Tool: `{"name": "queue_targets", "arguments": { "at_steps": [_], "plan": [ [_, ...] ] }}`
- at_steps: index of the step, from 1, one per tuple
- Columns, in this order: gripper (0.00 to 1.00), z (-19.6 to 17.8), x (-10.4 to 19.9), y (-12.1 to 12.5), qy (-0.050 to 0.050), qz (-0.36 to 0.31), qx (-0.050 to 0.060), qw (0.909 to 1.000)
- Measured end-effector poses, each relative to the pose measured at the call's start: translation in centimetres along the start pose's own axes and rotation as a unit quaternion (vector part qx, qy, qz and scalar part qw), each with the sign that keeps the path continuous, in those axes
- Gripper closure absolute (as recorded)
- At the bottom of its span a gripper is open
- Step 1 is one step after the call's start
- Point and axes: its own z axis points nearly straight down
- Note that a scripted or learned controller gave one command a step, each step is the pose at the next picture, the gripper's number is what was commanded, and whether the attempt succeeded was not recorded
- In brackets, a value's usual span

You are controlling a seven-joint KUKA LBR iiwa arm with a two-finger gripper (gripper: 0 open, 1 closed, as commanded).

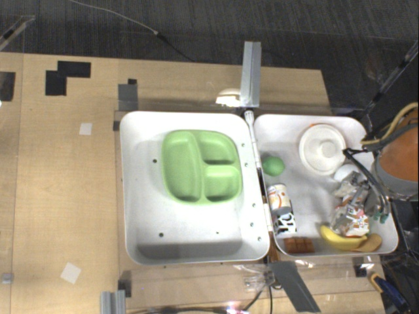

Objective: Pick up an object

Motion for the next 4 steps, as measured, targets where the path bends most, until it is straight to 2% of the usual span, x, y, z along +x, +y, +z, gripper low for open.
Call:
{"name": "queue_targets", "arguments": {
  "at_steps": [1, 2, 3, 4],
  "plan": [
    [0.0, 0.1, 2.3, 2.1, -0.009, 0.015, 0.001, 0.9998],
    [0.0, 0.1, 1.3, -0.6, -0.007, -0.117, 0.0, 0.9931],
    [1.0, -1.1, 0.8, -0.4, -0.015, -0.119, 0.0, 0.9927],
    [1.0, -14.0, -1.9, 3.0, -0.003, -0.12, 0.0, 0.9927]
  ]
}}
